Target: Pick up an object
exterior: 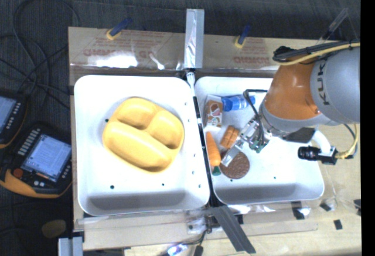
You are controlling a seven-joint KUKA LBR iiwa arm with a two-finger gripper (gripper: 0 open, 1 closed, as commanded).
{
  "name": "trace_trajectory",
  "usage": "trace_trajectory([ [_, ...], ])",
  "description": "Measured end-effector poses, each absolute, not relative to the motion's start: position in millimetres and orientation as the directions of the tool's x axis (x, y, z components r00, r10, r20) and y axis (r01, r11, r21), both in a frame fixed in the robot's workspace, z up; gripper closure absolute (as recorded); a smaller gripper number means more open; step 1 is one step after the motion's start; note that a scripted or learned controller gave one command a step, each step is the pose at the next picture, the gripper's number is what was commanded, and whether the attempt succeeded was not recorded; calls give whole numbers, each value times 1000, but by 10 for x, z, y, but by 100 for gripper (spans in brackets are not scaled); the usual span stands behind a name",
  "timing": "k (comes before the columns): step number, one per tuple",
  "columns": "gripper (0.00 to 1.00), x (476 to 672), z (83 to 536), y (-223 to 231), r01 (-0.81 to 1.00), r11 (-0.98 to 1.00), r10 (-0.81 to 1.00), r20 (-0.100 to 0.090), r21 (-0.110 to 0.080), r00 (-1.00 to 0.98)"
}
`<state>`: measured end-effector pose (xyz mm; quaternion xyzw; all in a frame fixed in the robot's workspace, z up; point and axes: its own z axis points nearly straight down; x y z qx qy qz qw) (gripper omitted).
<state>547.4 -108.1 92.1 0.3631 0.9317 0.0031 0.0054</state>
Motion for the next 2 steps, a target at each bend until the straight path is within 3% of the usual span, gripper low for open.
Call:
trace_trajectory([
  [1,0,5291,920,-1072,884,468,884,-11,10,-467],
  [2,0,5850,992,-1061,961,277,961,-1,-2,-277],
])
